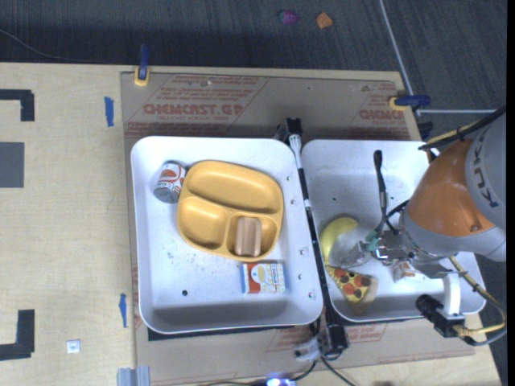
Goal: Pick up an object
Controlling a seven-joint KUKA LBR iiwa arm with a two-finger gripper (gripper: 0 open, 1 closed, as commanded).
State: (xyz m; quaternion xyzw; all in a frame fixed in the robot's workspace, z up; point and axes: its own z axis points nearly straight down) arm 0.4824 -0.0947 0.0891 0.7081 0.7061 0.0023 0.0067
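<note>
My gripper (373,246) reaches low into the right bin (346,155), under the arm's orange band (451,195). It sits just right of a yellow-green rounded object (338,233) and above a toy pizza slice (354,284). The wrist hides the gripper's tip, and I cannot see anything held in it. A thin black utensil (378,179) lies upright in the picture at the back of the same bin.
The left bin (149,240) holds a yellow divided plate (221,199) with a brown piece (246,236) in one compartment. Beside the plate are a small can (169,182) and a little carton (262,277). A black ridge (304,215) separates the bins.
</note>
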